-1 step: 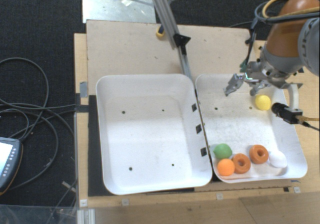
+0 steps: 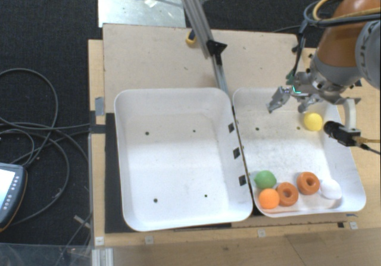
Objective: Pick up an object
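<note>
The right bin [image 2: 351,166] holds six things: one yellow ball [image 2: 312,121] near its far edge, and along its near edge one green ball [image 2: 265,178], one orange ball [image 2: 268,199], two orange rings [image 2: 287,193] and one white ball [image 2: 330,188]. The gripper [image 2: 290,99] hangs over the far edge, fingers spread wide, holding nothing. The left bin [image 2: 128,140] and both sit on a tan bench [image 2: 155,56] over dark carpet [image 2: 47,21].

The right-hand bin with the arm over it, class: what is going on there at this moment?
A grey arm with an orange band reaches in over the right bin, its gripper hanging above the far end, near a yellow ball. Nothing shows between its fingers. Along the near edge lie a green ball, an orange ball, two orange rings and a white object. No pick has happened yet.
</note>
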You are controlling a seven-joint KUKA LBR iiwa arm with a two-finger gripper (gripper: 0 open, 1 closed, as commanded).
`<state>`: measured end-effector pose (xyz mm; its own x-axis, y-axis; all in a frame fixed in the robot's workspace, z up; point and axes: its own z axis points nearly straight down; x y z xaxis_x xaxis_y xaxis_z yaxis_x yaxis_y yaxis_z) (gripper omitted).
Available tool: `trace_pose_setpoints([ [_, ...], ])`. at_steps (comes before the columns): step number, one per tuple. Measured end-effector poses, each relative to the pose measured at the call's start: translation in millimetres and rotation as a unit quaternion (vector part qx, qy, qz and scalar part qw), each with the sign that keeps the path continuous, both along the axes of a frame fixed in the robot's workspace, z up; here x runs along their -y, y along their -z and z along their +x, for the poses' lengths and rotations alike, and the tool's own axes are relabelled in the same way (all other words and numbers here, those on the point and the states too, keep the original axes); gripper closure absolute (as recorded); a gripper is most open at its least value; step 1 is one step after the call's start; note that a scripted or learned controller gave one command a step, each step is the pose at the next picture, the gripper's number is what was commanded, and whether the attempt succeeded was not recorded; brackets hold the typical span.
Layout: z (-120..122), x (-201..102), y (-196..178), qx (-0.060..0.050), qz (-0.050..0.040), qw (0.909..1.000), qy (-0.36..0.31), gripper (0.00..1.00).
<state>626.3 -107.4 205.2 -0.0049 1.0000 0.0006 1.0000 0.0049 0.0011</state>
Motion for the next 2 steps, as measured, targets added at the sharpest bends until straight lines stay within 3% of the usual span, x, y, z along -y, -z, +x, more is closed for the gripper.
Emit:
trace_pose_setpoints([
  [2, -4, 0, 115, -0.002, 0.0000, 1.0000, 0.002, 0.00],
])
